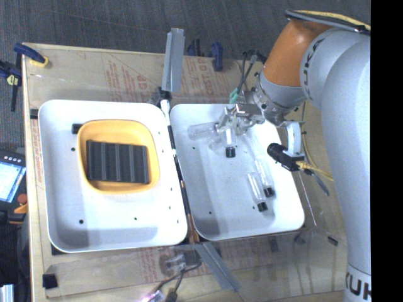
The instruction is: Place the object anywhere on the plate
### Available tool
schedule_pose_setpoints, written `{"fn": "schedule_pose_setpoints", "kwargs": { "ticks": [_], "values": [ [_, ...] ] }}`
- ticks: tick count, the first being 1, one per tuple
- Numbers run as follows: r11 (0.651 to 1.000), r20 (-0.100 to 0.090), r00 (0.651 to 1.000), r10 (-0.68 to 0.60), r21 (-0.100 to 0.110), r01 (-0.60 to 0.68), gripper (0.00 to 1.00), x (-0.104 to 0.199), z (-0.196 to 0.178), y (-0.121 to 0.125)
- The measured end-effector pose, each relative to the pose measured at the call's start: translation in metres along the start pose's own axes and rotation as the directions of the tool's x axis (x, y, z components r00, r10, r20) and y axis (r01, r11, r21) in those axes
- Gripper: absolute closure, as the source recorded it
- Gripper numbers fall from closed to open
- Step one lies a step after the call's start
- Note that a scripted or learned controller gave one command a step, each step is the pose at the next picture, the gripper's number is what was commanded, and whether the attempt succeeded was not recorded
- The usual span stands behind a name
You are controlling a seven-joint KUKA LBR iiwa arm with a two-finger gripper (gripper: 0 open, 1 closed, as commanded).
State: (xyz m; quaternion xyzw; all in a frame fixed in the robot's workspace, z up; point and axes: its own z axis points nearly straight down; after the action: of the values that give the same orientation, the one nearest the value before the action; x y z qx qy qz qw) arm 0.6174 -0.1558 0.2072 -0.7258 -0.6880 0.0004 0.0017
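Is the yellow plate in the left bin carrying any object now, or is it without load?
Without load. The yellow plate in the left bin shows its dark ribbed centre and nothing on it.

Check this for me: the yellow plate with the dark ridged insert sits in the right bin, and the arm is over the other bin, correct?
Not quite. The camera view shows the yellow plate with the dark ridged insert in the left bin, not the right. The arm is over the other bin, the right bin, as you said.
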Motion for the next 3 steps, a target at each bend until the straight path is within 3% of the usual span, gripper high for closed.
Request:
{"fn": "schedule_pose_setpoints", "kwargs": {
  "ticks": [1,2,3],
  "values": [
    [0.966,0.003,0.966,-0.259,-0.004,0.259,1.0,0.07,-0.016,0.036],
    [0.896,0.001,0.896,-0.444,0.002,0.444,1.0,0.092,0.013,0.013],
    [0.792,0.0,0.792,-0.61,0.004,0.61,1.0,0.106,0.015,-0.017]
  ]
}}
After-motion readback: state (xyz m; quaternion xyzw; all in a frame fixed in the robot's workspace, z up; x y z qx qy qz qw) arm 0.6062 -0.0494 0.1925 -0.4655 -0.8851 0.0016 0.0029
